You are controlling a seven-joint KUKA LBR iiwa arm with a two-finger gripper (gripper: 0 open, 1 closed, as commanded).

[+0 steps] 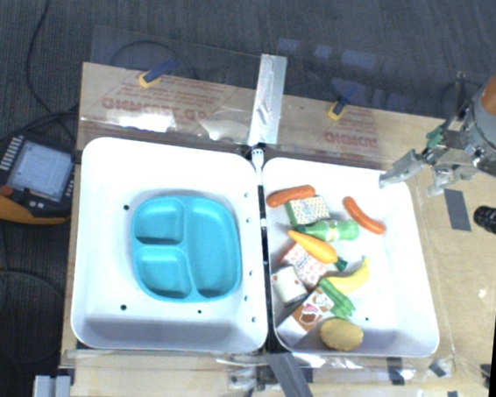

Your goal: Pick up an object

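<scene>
Even bright light, slight blur

Red print on the clear sheet point(178, 107) is too blurred to read.

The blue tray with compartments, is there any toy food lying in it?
No: the blue tray sits bare in the left bin, while the toy food all lies piled in the right bin.

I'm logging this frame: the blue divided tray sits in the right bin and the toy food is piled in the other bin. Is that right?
Not quite. The camera view shows the blue tray in the left bin, not the right one. The toy food, such as the carrot and the potato, is indeed piled in the other bin, the right bin.
</scene>
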